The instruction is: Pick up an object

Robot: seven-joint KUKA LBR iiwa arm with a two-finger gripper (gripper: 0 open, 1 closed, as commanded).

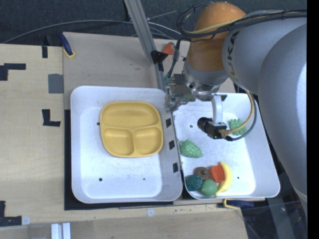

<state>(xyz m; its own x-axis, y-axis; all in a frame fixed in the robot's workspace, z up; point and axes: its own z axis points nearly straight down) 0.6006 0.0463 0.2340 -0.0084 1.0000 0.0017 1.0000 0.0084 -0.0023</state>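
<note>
2 shallow white bins sit side by side on the pale wooden tabletop (30,148). The left bin (124,180) holds a yellow plate (132,128) with 3 compartments, 1 wide one toward the top of the frame and 2 smaller ones below it. The plate lies flat in the upper half of that bin, nearer its right wall. The right bin (251,161) holds the smaller things. A pale green knobbly piece (191,149) lies alone near the bin's left wall, about mid-height. Lower down, at the bin's bottom edge, 5 things crowd together and touch: a brown ring (201,172), a dark teal lump (194,182), a green ball (210,187), a red block (218,173) and a yellow banana (227,177) curving along the right side of the cluster. Another green thing (236,124) shows toward the upper right of this bin, partly hidden, and its kind cannot be told. The grey arm (271,59) fills the upper right of the frame, its orange band (214,29) above the wrist. The end effector (175,97) is at the upper end of the divide between the 2 bins, well apart from the cluster and above the knobbly piece in the frame. It is too blurred and cluttered to tell whether it is open or closed, and nothing is seen gripped in it.
</note>
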